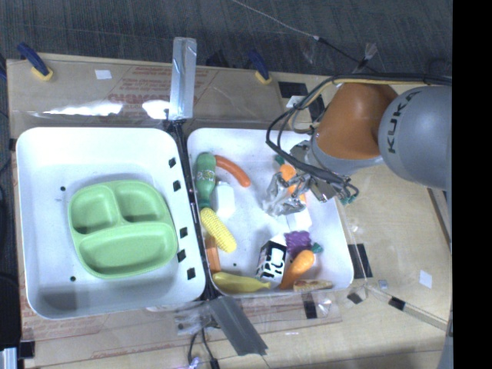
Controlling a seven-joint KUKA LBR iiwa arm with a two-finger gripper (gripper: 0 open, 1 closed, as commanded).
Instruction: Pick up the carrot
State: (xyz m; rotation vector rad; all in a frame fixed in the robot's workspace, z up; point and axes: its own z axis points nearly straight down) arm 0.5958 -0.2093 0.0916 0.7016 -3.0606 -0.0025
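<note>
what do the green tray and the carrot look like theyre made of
Green tray: seemingly matte moulded plastic, with an even pale green and soft rounded compartment walls. Carrot: probably toy plastic or rubber, smooth and uniformly orange with a faint sheen; the view leaves it open.

The flat light-brown wooden bench (400, 283) holds 2 shallow white plastic bins side by side, touching in the middle; the left white bin (31, 206) sits near the bench's left end; the right white bin (254, 141) sits just beside it; a sheet of clear shiny plastic (115, 91) lies flat on the bench behind the bins; 2 small blue clamps (34, 61) grip the bench's far edge, well apart.
</note>
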